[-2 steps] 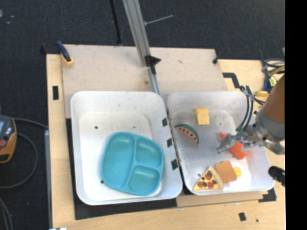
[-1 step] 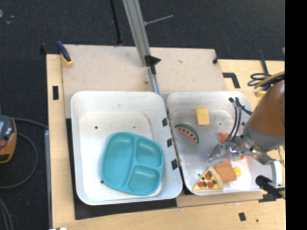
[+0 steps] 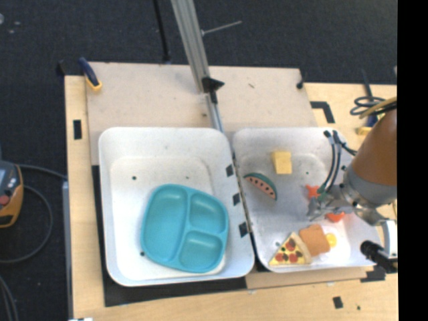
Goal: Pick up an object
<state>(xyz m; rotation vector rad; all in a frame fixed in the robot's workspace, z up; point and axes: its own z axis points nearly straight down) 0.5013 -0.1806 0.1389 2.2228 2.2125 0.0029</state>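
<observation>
The right bin (image 3: 294,139) holds a yellow block (image 3: 282,162), a watermelon slice (image 3: 261,185), a pizza slice (image 3: 289,253), an orange-brown bread-like piece (image 3: 314,239) with a small yellow bit beside it, and small red-orange pieces (image 3: 312,191). My gripper (image 3: 323,209) hangs low over the right side of this bin, just above the bread-like piece and next to the red-orange pieces. The wrist hides its fingertips.
The left bin (image 3: 134,146) holds a turquoise divided plate (image 3: 185,227). A metal rail (image 3: 194,45) slants up from between the bins. Cables run along my arm (image 3: 378,159) at the right. A blue-yellow tool (image 3: 90,74) lies at the bench's back left corner.
</observation>
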